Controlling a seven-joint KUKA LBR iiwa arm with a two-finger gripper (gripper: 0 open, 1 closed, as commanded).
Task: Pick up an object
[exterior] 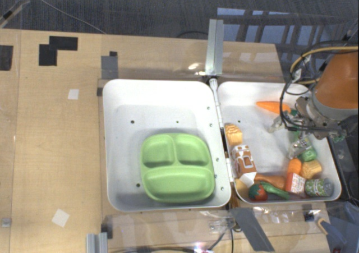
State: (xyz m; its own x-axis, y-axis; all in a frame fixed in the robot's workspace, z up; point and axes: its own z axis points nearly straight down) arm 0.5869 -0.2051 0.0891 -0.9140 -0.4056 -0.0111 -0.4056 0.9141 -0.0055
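Observation:
My gripper (300,143) hangs low over the right part of the right bin (247,96), below the arm's orange band (338,81). It is just above a small green piece (308,155) and close to an orange piece (294,166) and a yellow block (312,169). A carrot (268,106) lies at the back of this bin, left of the wrist. Along the left wall lie a small bread-like piece (233,133) and a brown and white carton (244,160). At the front are a red and green vegetable (258,192), a green pepper (277,192) and a can (318,188).
The left bin (120,106) holds a green divided plate (177,166) toward its front. A metal post (215,47) stands behind the wall between the bins. Cables (297,67) loop off the arm above the right bin's back corner.

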